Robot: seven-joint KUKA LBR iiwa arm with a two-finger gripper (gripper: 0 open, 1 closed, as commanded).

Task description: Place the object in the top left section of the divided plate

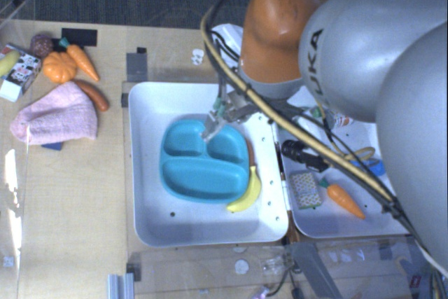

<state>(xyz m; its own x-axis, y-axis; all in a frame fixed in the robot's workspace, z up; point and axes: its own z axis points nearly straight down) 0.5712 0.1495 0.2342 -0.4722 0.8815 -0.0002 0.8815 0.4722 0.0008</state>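
A: One blue divided plastic plate (203, 163) sits in the left white bin (150, 220), with a yellow banana (246, 197) lying along its right rim.

B: And the gripper (213, 126)?

A: It hangs over the ridge between the plate's two upper sections. Whether it is gripping something, I cannot tell; the tip is too small and blurred.

B: The right white bin (336, 226)?

A: Mostly hidden by the grey arm (378, 73). An orange carrot (343, 199) and a speckled sponge (306, 190) show.

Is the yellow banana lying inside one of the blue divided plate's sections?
No. The yellow banana lies on the white bin floor against the blue divided plate's lower right rim, outside its sections.
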